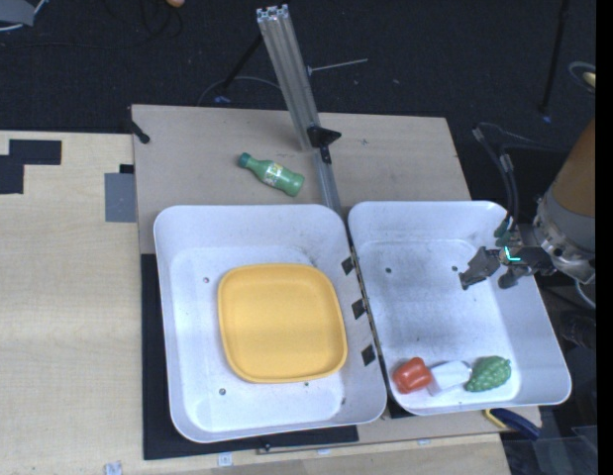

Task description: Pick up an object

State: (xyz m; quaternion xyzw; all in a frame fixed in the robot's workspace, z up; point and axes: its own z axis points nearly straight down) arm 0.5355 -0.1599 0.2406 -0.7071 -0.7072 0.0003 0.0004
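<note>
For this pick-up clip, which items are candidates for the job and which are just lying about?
Job-related:
gripper, over the right bin
red pepper
white object
green bumpy object
yellow plate, in the left bin

Lying about:
green bottle, on the bench outside the bins
metal rail

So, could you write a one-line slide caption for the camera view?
Gripper hovers open over right bin; red pepper and green grapes lie at its near edge.

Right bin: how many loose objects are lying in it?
3, all along the right bin's near edge: a red pepper, a white piece touching it, and green grapes at the right. Nothing looks hidden.
</note>
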